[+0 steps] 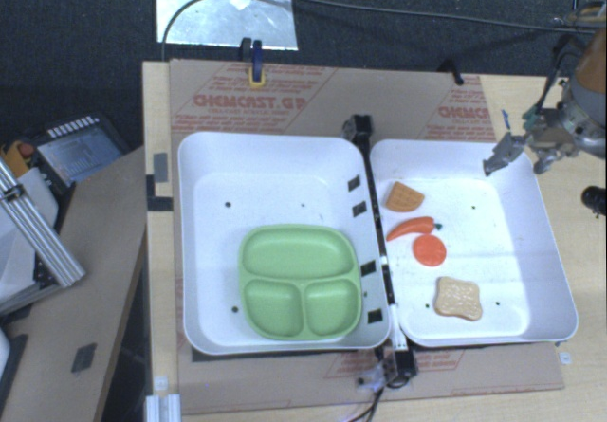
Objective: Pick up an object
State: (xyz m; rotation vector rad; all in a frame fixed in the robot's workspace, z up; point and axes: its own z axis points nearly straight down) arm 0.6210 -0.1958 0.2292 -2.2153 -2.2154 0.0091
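Four small food pieces lay in the right bin (531, 249): an orange wedge (405, 195) toward its far left, a red pepper-like piece (410, 228) just below it, a round red slice (429, 250) just beside that, and a tan toast piece (458, 298) nearer the front wall. The left bin (218, 174) carried a green divided plate (300, 280). The gripper (524, 155) hung over the far right corner of the right bin, well apart from every one of those pieces, with its two fingers spread apart and nothing between them. From that position the main risk, as I judged it, was a closure on air: all the pieces were low and flat, so fingers descending a little short would pass over them, and fingers descending too far would strike the bin floor. The pepper piece and the round slice sat so near each other that a grasp aimed at one could nudge the other or catch both badly. The orange wedge lay close to the wall between the bins, where one finger might hit the rim. The toast piece, standing more alone, looked the safest target.
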